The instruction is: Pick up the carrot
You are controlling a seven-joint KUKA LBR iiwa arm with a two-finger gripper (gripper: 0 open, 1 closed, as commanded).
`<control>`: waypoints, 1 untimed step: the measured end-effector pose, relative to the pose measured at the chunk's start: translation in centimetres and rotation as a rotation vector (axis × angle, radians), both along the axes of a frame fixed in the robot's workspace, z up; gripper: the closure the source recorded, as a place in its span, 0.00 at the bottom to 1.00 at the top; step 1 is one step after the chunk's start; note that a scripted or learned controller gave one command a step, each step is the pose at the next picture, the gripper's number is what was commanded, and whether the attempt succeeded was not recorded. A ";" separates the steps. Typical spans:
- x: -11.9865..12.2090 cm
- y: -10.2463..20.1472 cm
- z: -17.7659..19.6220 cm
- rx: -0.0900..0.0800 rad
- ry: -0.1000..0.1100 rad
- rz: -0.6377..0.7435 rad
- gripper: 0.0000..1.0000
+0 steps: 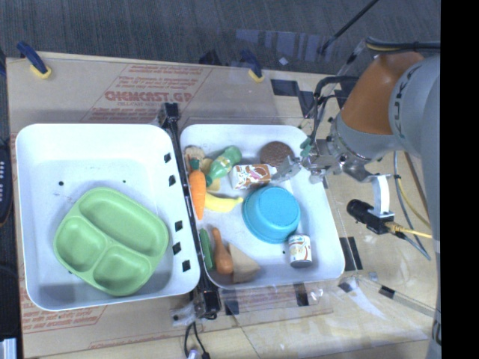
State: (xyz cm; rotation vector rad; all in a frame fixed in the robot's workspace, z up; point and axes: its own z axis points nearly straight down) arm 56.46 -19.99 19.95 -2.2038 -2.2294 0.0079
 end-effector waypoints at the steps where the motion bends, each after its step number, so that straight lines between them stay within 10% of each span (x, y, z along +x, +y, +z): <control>1: 1.2 8.6 -6.9 -0.001 -0.003 -0.222 0.00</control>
